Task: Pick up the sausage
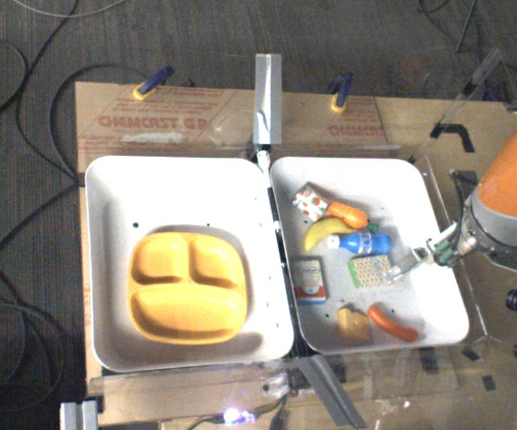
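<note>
two shallow white bins side by side on the counter, seen from above at a slant. the left bin carries a yellow divided tray with three compartments, set toward its near half. the right bin carries the loose items. the sausage, red-orange and elongated, lies flat near the bin's near right corner, angled from far left to near right. just left of it sits a small tan food item; whether the two touch cannot be told. farther in, a yellow banana lies beside a blue bottle, with a carrot and a small white carton with red marks at the far side. a green-and-white packet lies near the bin's middle, and a small box with a red label at the left wall. the arm enters from the right, orange band uppermost. the tool hangs over the right bin at the packet's right edge, far of the sausage and apart from it; how far the tool is open cannot be told, and nothing is seen in its grasp.
</note>
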